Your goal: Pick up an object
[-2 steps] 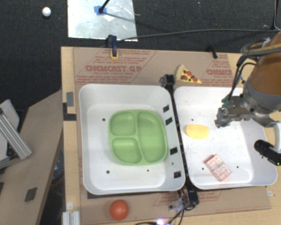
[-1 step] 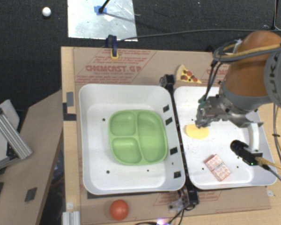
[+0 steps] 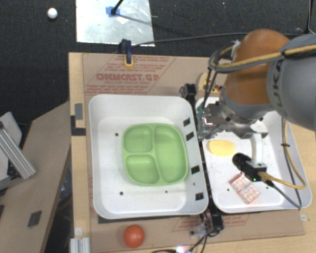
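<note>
The gripper (image 3: pixel 204 121) hung over the right bin's (image 3: pixel 227 206) 9 o'clock rim, by the seam between the two bins. Whether it was spread or closed could not be told, and nothing showed in its grasp. A yellow oval piece (image 3: pixel 221 147) lay on the bin floor just at the gripper's 5 o'clock. A pink checked packet (image 3: pixel 245 187) lay farther out along the same line. At 9 o'clock, the left bin (image 3: pixel 102 141) held a green divided plate (image 3: pixel 154 153). An orange ball (image 3: pixel 133 235) sat on the bench at 7 o'clock, outside both bins.
</note>
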Robot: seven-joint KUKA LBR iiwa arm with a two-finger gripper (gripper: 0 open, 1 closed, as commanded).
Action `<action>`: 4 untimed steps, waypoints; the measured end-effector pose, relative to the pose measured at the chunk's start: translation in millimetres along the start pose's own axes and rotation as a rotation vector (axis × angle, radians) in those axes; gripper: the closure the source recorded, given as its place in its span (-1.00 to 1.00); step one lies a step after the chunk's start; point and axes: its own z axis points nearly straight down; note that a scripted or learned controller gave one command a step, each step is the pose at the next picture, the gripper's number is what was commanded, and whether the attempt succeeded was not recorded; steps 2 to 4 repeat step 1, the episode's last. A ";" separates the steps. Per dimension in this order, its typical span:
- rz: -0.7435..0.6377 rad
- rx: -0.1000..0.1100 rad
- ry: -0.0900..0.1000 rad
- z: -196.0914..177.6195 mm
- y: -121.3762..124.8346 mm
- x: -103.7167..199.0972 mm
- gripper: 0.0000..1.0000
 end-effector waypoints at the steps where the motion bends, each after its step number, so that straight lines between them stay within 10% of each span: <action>1: 0.001 0.002 0.000 13.6 -1.7 46.0 1.00; 4: 0.001 0.002 0.000 13.6 -1.7 46.0 1.00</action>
